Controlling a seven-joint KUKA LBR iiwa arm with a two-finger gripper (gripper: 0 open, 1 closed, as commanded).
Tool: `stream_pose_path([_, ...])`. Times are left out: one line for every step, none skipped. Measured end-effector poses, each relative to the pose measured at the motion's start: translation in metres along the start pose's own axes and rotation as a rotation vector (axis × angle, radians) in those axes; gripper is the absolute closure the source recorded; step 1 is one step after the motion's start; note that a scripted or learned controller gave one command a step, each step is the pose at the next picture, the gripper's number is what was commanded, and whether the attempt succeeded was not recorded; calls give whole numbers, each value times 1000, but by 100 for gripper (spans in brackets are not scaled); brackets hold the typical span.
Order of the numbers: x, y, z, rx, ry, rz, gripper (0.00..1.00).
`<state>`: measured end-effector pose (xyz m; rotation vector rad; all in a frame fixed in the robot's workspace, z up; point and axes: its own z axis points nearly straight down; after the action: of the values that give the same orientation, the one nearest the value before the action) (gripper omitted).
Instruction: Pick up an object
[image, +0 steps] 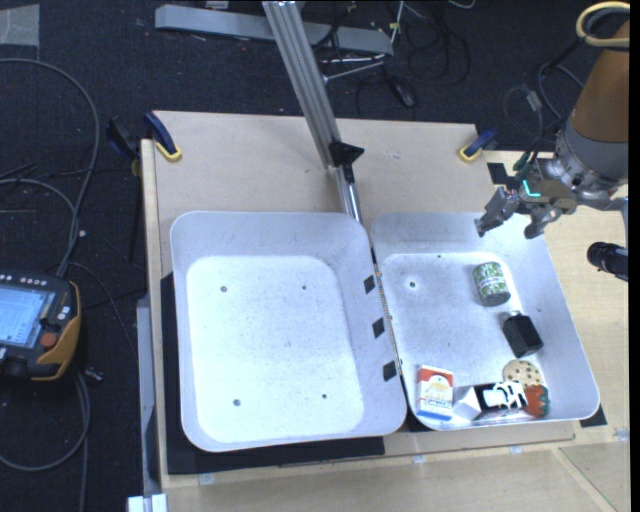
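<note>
one green can (490, 283) | below jaws, apart | jaws spread, holding nothing

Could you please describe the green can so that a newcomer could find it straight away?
Look in the right bin, the one nearer the arm. In its upper half lies the green can, alone on bare white. It is the only round green thing; the black block sits just below it.
</note>
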<state>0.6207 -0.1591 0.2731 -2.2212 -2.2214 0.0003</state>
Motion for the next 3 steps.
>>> stream_pose_path([0, 0, 0, 0, 0, 0, 0])
stream_pose_path([0, -9, 59, 5, 1, 0, 0])
stream_pose_path([10, -12, 111, 4, 1, 0, 0])
